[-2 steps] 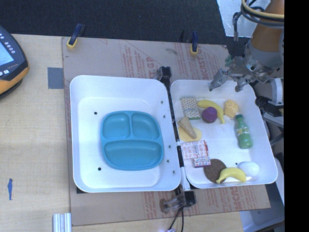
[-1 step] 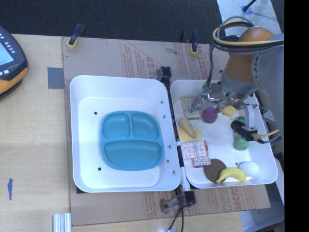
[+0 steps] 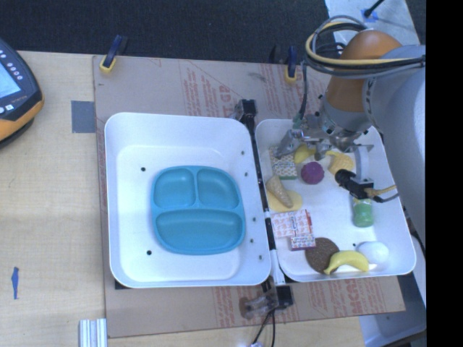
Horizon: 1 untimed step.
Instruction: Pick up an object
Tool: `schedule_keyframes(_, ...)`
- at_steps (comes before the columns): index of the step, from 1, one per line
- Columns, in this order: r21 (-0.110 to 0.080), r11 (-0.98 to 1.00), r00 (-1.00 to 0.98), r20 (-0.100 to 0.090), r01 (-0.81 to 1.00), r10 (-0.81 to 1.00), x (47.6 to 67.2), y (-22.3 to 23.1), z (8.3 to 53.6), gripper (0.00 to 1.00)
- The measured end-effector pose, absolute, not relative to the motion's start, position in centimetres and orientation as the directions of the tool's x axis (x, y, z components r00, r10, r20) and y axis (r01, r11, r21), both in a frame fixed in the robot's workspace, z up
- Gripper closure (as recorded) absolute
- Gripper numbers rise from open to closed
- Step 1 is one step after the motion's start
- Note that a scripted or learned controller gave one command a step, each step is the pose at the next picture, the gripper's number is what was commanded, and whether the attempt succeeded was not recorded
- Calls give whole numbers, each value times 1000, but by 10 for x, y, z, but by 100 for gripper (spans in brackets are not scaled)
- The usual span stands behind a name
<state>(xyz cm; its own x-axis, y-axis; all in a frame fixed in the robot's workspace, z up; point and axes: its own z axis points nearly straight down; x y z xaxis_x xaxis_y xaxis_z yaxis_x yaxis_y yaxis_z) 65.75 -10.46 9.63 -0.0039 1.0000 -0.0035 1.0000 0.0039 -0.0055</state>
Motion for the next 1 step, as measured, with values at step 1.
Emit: schedule_keyframes(1, -18, 0, 0, -9, 1000, 1000, 654, -111, 108, 100)
